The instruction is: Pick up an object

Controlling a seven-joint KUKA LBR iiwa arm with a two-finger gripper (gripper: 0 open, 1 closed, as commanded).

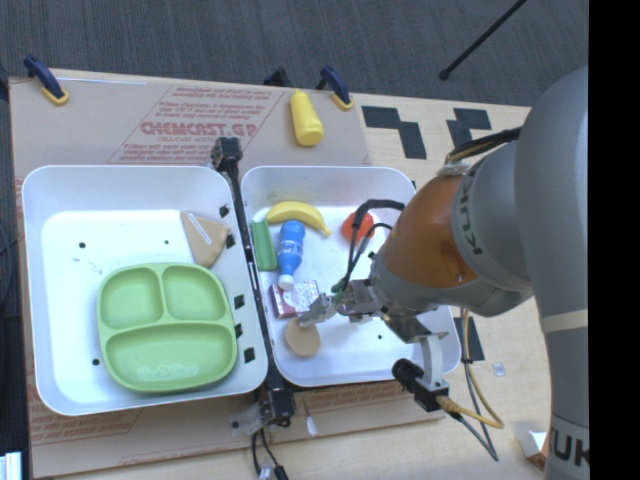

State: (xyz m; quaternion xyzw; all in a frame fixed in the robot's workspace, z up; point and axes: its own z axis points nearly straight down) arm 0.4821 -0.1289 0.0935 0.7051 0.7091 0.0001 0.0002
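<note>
My gripper (318,311) reaches into the right bin (400,183) from the right, low over its front left part. Its tips sit just above a round tan piece (301,340) and beside a small pink and white packet (296,296). Behind them a blue bottle with a white cap (290,248) lies lengthwise. A banana (297,213), a green stick (263,245) and a red-orange object (356,226) lie further back. The arm hides the bin's right side.
The left bin (60,268) holds a green divided plate (167,326) and a tan wedge (204,237). A yellow bottle (306,119) lies on the cardboard behind the bins. A black divider clamp (228,153) stands between the bins.
</note>
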